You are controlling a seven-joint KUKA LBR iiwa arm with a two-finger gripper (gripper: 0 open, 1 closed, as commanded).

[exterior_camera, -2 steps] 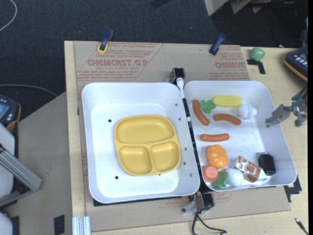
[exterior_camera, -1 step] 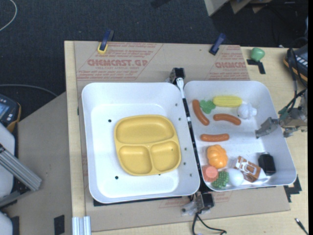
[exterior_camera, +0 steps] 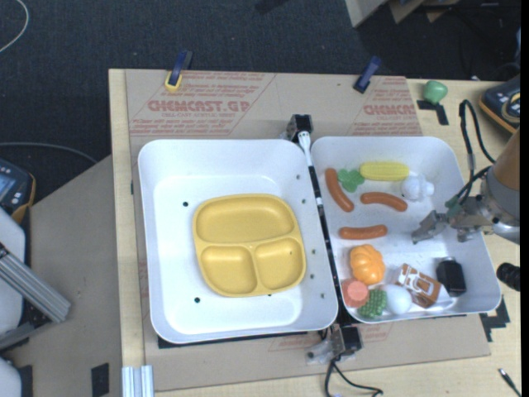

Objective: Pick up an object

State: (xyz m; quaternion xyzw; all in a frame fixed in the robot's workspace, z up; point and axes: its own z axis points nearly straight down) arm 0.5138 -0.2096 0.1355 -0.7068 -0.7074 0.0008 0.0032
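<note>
"CHEMCAST GP" lettering [exterior_camera: 198, 105] on brown board [exterior_camera: 248, 98] behind both bins

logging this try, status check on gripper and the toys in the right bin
Gripper low over right bin, right of centre, nothing seen between fingers. Nearest toy: lowest sausage, untouched. Black block just below the gripper.

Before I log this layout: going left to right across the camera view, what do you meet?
Yellow divided plate → leftmost sausage → orange pumpkin toy → corn cob → black block
</note>
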